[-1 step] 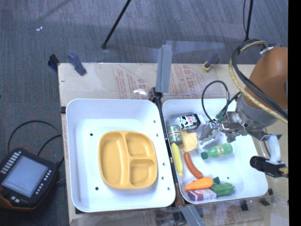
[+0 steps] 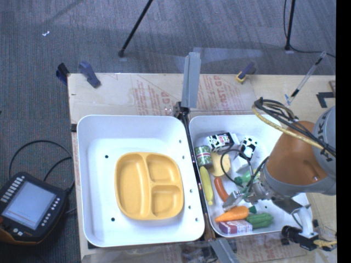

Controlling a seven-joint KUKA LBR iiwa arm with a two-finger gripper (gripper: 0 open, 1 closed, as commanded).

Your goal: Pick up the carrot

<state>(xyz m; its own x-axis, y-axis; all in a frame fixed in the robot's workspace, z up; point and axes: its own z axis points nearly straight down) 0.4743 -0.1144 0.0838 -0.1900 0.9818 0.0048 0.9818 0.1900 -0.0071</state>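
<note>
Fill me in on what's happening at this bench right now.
A grey robot arm with an orange band reaches into the right white bin, its gripper low among the toy food. The orange carrot lies just below the gripper on the bin floor, next to a green vegetable and a small pink box; it has not been lifted. The left white bin holds a yellow divided plate.

Orange carrot (image 2: 232,214); yellow tray (image 2: 148,185); white bins (image 2: 90,147).
</note>
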